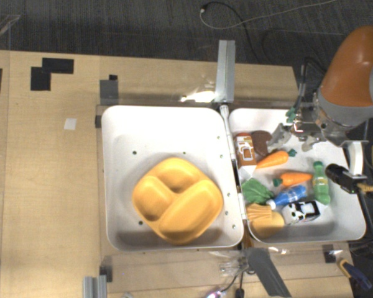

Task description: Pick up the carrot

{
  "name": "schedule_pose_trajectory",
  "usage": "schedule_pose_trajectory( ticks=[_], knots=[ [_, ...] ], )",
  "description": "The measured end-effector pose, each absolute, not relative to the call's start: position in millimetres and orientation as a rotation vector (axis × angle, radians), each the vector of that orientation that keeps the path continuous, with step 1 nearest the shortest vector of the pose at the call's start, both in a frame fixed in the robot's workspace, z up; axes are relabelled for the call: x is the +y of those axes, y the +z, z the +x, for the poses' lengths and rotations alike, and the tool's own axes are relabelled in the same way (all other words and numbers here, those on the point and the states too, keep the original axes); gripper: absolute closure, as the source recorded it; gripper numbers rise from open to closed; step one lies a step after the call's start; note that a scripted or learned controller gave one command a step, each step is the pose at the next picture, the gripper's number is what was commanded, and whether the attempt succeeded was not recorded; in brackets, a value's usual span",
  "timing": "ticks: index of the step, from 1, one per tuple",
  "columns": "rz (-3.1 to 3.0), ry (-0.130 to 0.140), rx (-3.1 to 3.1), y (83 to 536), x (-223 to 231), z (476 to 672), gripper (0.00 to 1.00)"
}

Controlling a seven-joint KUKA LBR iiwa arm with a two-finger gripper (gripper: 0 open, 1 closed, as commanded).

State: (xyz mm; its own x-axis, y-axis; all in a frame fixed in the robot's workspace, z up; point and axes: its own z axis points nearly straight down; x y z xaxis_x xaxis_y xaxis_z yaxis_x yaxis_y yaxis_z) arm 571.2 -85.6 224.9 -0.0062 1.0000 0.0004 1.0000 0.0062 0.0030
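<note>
Pale wood forms the tabletop (43, 185), with dark carpet beyond its far edge and a few black patches near the left. On it sit two shallow white bins side by side. In the left bin (124, 129) lies a yellow divided dish (177, 198), toward the near side. In the right bin (354, 219) is a cluster of small things: a brown packet (245, 148) by the left wall, a carrot (272, 160) just beside it, green leafy bits (256, 190), a second orange piece (295, 179), a blue bottle (291, 196), a black-and-white toy (301, 211) and a green bottle (321, 185). Above the carrot's right end hangs the end effector (293, 136), its fingers spread apart and gripping nothing, on the grey arm (354, 79) with its orange band.
</note>
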Motion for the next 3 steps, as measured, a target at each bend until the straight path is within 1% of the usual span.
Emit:
schedule_pose_trajectory(
  ticks=[1, 2, 3],
  knots=[
    [1.96, 0.007, 2.448, 289.5, -62.6, 560.8, 0.0],
    [1.935, 0.002, 2.473, 155.4, -96.2, 560.3, 0.0],
    [1.384, 0.005, 2.809, 163.0, -152.5, 638.9, 0.0]
  ],
)
